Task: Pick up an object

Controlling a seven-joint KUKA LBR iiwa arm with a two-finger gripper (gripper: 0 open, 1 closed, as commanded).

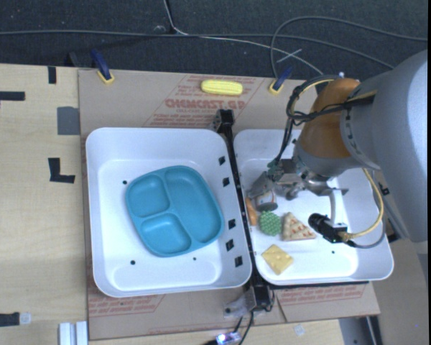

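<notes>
Locate the hand (267,190) low inside the right bin (370,264), at that bin's left side. You cannot tell its opening from this view. The nearest objects lie just below it toward the bin's near wall: a green piece (270,223), an orange piece (252,213) beside it, and a pizza-like wedge (296,228) slightly right

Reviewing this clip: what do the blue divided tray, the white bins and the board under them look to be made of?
Blue divided tray: looks like moulded plastic, matte, with one even colour and soft rounded compartment edges. White bins: left bin and right bin seem to be smooth plastic with a slight sheen and rounded corners. Board beneath: likely cardboard, brown and dull, with red printing.
</notes>
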